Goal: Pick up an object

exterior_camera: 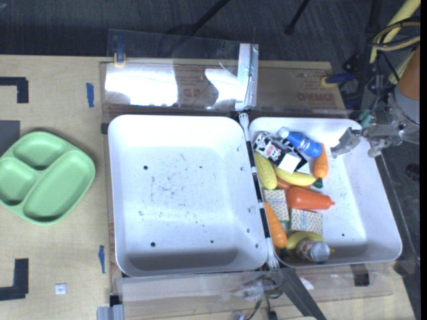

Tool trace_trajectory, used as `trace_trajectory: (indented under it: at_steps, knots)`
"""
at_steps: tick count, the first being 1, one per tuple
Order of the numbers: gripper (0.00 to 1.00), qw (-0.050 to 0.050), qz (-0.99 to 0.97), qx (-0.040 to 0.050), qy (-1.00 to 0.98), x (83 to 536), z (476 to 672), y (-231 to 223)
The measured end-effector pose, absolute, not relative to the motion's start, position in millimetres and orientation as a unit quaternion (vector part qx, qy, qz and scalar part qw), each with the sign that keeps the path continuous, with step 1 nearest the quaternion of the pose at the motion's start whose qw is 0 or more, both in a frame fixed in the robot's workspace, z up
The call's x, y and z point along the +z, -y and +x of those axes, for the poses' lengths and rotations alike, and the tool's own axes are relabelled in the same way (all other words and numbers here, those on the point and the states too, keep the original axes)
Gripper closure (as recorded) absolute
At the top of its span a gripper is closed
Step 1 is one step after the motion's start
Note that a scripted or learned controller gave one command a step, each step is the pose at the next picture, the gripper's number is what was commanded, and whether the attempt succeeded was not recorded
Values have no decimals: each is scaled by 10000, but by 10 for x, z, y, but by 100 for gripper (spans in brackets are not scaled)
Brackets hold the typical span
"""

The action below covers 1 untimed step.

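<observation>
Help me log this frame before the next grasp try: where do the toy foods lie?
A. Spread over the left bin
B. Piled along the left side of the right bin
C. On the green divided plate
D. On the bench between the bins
B: the corn cob, banana and blue bottle crowd against the left wall of the right bin.
</observation>
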<state>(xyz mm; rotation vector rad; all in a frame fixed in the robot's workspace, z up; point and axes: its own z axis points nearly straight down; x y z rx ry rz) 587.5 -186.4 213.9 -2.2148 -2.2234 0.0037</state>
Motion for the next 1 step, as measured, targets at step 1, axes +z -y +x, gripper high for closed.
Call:
trace_trajectory:
  at_steps: [1]
  knots:
    - [0,25,-6275,8,7786,1671,5713,1603]
